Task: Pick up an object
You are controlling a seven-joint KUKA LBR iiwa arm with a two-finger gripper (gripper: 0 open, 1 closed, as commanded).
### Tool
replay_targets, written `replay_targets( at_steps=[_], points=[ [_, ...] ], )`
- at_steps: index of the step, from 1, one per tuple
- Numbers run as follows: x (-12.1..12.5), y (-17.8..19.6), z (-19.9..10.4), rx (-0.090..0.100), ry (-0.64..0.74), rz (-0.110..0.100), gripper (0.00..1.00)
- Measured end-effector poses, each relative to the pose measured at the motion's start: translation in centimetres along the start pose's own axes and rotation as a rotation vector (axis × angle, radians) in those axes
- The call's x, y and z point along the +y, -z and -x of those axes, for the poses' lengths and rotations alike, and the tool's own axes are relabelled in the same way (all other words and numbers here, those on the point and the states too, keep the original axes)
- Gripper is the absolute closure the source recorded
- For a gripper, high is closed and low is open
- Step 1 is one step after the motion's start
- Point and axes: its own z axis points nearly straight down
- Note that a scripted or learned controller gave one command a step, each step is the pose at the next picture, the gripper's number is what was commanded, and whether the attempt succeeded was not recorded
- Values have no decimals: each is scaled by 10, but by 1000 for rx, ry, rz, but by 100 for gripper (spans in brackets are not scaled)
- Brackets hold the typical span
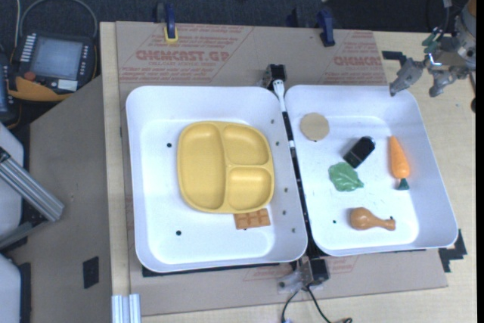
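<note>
A: Gripper state?
B: Fingers spread apart, nothing between them, hanging over the right bin's far right corner.
A: Objects?
B: All in the right bin, nearer the camera than the gripper: carrot closest, then black block, cookie, green lump, drumstick. Yellow tray and waffle sit in the left bin

The grey metal two-finger claw hangs at the upper right of the camera view, its two fingers spread apart and pointing downward, with nothing between them.
</note>
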Motion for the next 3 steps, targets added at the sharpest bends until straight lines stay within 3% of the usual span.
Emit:
replay_targets(
  at_steps=[1, 3],
  points=[
    [3, 9, -1, -4, 4, 15, 0],
    [-2, -96, 0, -2, 3, 9, 0]
  ],
)
